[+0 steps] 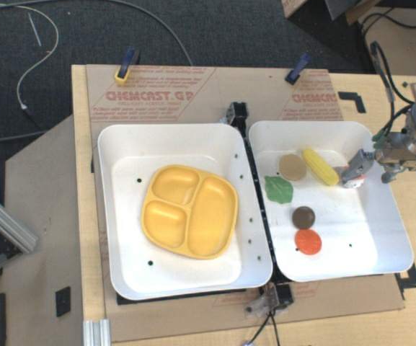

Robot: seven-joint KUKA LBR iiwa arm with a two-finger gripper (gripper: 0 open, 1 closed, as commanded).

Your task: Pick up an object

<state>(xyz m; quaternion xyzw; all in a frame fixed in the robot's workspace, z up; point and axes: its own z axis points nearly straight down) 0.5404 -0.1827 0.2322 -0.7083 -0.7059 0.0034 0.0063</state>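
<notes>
My claw (353, 173) hangs over the right bin (381, 262), at about three o'clock of its floor, close to the right wall. I cannot tell how it is set, and nothing shows pinched in it. The things I could pick lie in this same bin. A yellow corn cob (320, 166) lies slantwise just at nine o'clock of my claw, near but apart from it. Beside the cob, further toward nine o'clock, sits a tan round piece (292, 167). Below that, a green leafy piece (279, 189) lies by the bin's left wall. A brown round piece (303, 217) rests near the middle of the floor, and a red-orange disc (308, 243) lies just at six o'clock of it. In the left bin (121, 265) on the tabletop (85, 193) sits a yellow divided plate (190, 211), about centred.
</notes>
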